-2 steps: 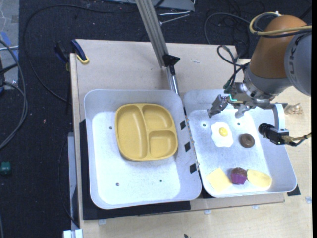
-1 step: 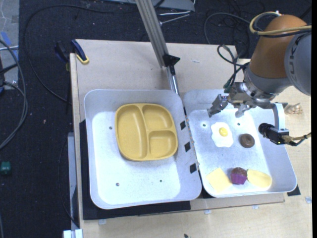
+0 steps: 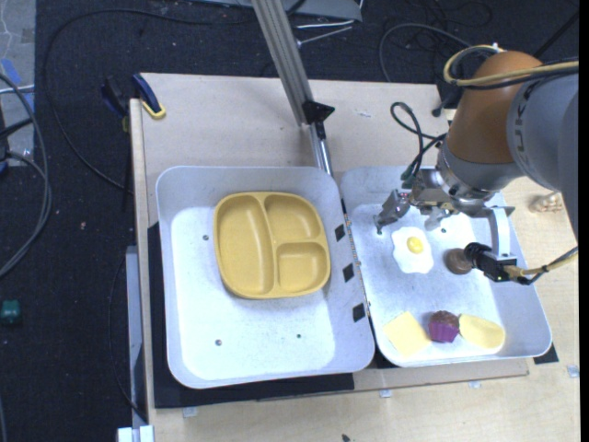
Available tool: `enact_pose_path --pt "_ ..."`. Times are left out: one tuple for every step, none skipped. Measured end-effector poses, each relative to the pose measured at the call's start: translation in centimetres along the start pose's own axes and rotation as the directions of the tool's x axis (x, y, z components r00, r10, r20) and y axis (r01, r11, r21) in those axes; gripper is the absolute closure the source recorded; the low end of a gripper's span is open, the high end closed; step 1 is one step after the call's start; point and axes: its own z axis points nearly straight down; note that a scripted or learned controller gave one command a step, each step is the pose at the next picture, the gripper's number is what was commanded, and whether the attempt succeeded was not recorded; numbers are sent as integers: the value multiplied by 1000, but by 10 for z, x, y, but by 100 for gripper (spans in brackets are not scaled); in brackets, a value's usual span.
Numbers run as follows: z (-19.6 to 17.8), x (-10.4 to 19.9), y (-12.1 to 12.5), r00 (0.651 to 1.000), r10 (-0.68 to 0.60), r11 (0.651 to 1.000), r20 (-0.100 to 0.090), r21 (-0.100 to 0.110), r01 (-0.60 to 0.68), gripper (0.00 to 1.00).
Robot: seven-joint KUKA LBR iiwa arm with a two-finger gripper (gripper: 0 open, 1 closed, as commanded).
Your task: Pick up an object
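The right bin [image 3: 368, 191] holds a toy fried egg [image 3: 411, 250], a small brown round piece [image 3: 456, 261], a purple piece [image 3: 444, 326] and two pale yellow pieces [image 3: 406, 331] [image 3: 481, 331] on either side of the purple one. My gripper [image 3: 390, 212] hangs over the bin's far left part, just up and left of the egg. I see nothing held in it. The grey arm with its orange band [image 3: 492, 109] comes in from the right and covers the bin's far right corner.
The left bin [image 3: 184, 247] holds a yellow divided plate [image 3: 272, 245]. A slanted metal pole [image 3: 290, 63] ends at a clamp between the bins' far edges. A black cable and connector [image 3: 492, 265] hang from the wrist over the right bin.
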Motion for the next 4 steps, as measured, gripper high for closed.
enact_pose_path --pt "53 0 2 1000 0 1000 0 1 0 0" --pt "73 0 4 1000 0 1000 1 -5 0 0" --pt "62 0 5 1000 0 1000 3 -12 0 100" --pt "17 3 13 1000 -2 1000 0 -6 2 100"
